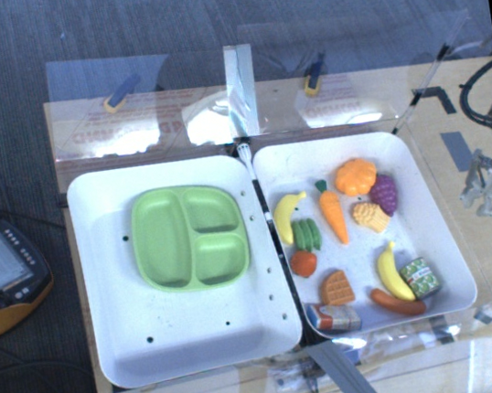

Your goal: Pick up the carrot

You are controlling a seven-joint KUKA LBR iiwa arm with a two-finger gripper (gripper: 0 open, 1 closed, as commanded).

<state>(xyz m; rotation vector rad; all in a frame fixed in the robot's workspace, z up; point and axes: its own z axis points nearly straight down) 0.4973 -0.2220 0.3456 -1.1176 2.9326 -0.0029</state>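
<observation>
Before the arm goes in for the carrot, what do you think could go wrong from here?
The carrot lies crowded in the right bin: a green vegetable and a banana sit close on one side, a pumpkin and a corn piece on the other. Descending fingers might nudge or pinch a neighbour instead. The gripper sits beyond the bin's right rim, so its path likely crosses the grapes.
</observation>
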